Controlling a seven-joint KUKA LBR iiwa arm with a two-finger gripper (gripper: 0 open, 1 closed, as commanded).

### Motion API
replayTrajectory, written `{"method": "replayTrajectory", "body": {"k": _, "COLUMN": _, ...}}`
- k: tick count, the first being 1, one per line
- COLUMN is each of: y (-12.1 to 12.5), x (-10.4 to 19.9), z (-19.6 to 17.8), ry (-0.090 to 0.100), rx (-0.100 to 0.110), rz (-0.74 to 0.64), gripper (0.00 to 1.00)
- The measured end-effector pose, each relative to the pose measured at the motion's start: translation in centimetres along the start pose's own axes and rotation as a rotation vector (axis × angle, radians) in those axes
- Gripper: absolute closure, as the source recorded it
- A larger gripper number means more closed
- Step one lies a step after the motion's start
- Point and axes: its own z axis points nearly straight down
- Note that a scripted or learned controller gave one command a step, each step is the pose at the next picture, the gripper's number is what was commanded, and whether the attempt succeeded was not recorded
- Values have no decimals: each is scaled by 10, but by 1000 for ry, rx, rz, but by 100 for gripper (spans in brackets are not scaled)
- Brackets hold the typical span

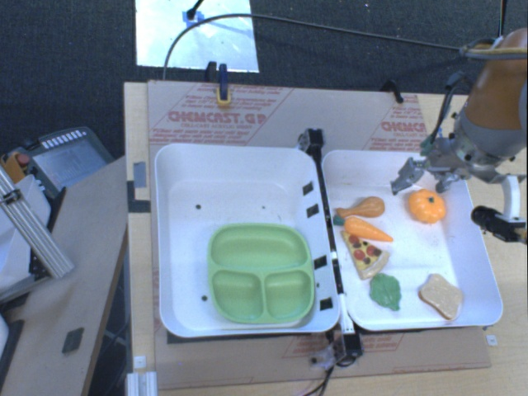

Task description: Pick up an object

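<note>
Orange and round, the pumpkin [427, 206] sits untouched in the right bin [478, 304] beside the carrot [368, 230] and pizza slice [365, 254], while the gripper [425, 178] hangs just above it, fingers apart and holding nothing, so the pick is not yet made.

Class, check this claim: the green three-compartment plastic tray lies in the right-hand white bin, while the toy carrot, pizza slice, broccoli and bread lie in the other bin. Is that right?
Not quite. The camera view shows the green three-compartment plastic tray in the left-hand white bin. The toy carrot, pizza slice, broccoli and bread do lie in the other bin, the right-hand one.
</note>
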Motion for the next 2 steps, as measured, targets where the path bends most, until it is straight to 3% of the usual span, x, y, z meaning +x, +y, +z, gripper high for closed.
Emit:
{"method": "replayTrajectory", "body": {"k": 1, "y": 3, "x": 0, "z": -8, "ry": -2, "rx": -13, "rz": -3, "gripper": 0}}
{"method": "replayTrajectory", "body": {"k": 2, "y": 10, "x": -1, "z": 52, "ry": -2, "rx": -11, "rz": -1, "gripper": 0}}
